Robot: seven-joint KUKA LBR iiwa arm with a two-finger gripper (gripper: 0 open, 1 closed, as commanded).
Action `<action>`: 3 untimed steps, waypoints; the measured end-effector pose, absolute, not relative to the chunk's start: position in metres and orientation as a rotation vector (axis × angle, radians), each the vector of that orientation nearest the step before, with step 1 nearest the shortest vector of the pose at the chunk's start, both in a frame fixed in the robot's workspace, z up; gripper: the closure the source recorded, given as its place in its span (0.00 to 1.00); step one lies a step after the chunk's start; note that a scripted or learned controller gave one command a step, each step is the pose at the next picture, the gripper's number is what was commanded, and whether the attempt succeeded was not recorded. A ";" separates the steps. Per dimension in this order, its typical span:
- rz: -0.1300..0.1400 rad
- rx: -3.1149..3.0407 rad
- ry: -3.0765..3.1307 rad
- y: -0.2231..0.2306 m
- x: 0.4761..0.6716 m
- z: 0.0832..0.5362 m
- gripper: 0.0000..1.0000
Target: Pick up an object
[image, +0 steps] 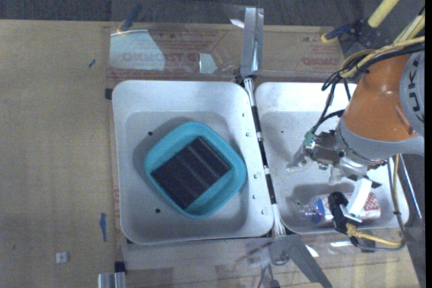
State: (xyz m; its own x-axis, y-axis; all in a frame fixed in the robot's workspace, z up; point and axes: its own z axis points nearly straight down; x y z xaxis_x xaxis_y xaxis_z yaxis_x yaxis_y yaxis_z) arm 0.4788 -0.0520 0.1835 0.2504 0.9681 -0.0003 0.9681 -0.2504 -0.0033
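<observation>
Overhead view of the bench with two shallow white bins side by side. The left bin (pixel 128 111) holds a blue square container (pixel 196 168) with a dark ribbed insert, lying tilted near the bin's middle. The right bin (pixel 283 111) holds a small heap of items at its near edge: a clear plastic bottle (pixel 312 207) lying on its side and a red-and-white packet (pixel 368 207) just beside it. The arm (pixel 381 111), with its orange band, reaches in from the right and hangs over the right bin; the gripper (pixel 320 155) sits above and slightly behind the heap. Whether the gripper is released or clenched cannot be told from this angle, and nothing is visibly lodged in it.

Judged risks: the bottle and packet lie close together and against the bin wall, so a descent may strike the wall or close on both items at once. The round, smooth bottle may roll or squirt out sideways. Loose yellow cables (pixel 374 236) near the heap could snag.
</observation>
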 end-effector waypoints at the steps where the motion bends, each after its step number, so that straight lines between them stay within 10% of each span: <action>1: 0.003 -2.296 -2.140 -0.104 0.478 0.123 0.00; 2: -0.008 -2.164 -2.285 -0.121 0.550 0.088 0.00; 3: -0.006 -2.100 -2.345 -0.132 0.481 0.088 0.00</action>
State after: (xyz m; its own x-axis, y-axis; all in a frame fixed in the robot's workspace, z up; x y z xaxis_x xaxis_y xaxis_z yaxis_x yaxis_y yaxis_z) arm 0.4810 -0.1319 0.0881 -0.1099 0.9939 -0.0018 0.9939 0.1099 0.0065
